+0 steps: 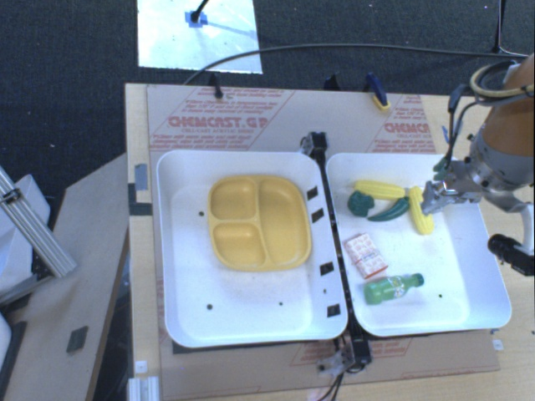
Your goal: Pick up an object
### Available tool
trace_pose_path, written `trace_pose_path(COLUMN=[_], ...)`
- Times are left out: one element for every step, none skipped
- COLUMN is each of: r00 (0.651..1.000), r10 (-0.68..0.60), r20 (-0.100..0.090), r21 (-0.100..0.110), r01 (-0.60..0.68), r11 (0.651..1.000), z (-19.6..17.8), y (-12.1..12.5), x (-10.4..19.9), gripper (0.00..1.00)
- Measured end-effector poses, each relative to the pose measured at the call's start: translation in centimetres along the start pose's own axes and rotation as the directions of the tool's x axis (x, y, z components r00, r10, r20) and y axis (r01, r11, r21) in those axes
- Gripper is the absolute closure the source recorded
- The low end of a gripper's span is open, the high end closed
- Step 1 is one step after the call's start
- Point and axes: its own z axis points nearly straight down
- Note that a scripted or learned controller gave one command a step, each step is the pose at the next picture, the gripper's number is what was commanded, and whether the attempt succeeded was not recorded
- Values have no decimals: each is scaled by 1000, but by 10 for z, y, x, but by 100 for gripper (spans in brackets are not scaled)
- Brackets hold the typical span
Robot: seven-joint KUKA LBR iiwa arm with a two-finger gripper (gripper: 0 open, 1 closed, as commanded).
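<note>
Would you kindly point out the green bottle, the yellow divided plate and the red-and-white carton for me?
green bottle (391, 288), camera view, on the middle of its body.
yellow divided plate (219, 252), camera view, on its lower left rim.
red-and-white carton (365, 254), camera view, on the centre of its top face.

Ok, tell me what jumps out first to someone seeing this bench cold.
The yellow divided plate stands out, lying alone in the left bin. The right bin holds a cluster: corn cobs, a green vegetable, a small red-and-white box and a green bottle. The gripper sits at that bin's far right, beside the corn.
</note>
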Motion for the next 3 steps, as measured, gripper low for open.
trace_pose_path(r00=[1000,1000,1000], r10=[-5,-7,-7], r20=[-3,-4,-4], r21=[4,6,6], r01=[5,7,7], r11=[1000,1000,1000], z=[-8,3,13], y=[11,23,34], x=[47,107,167], gripper=[100,100,100])
